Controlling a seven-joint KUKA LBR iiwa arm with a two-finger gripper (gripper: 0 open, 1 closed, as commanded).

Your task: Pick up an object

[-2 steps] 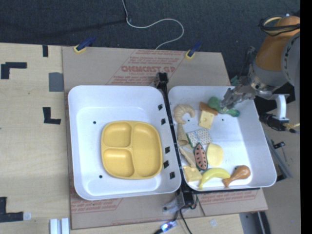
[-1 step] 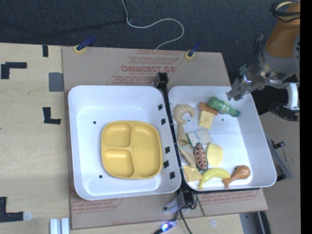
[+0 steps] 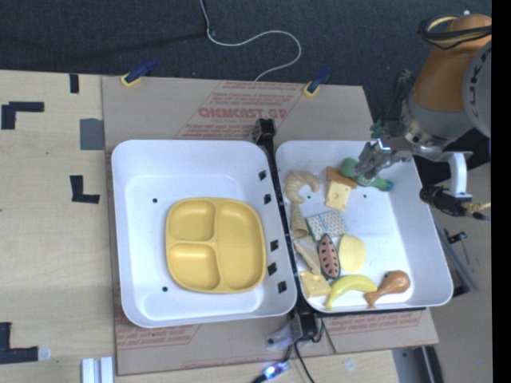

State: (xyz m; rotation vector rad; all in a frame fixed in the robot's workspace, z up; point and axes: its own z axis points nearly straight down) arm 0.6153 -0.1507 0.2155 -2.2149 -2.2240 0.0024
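Note:
The right bin [image 3: 415,238] holds several toy foods. A green piece [image 3: 357,171] lies at its back, with a cheese wedge [image 3: 339,192] and a pale croissant [image 3: 300,183] to the left. Nearer the front are a watermelon slice [image 3: 327,255], a lemon [image 3: 352,252], a banana [image 3: 349,286] and a drumstick [image 3: 389,284]. My gripper [image 3: 374,163] hangs low over the back of this bin, right at the green piece. Its grey fingers point down to the left, and I cannot make out whether anything sits between them.
The left bin [image 3: 136,174] carries a yellow divided plate [image 3: 215,244]. A black hinge strip [image 3: 275,214] separates the bins. Both rest on a cardboard sheet [image 3: 231,110] with blue clips. The orange-banded arm [image 3: 451,62] comes in from the upper right.

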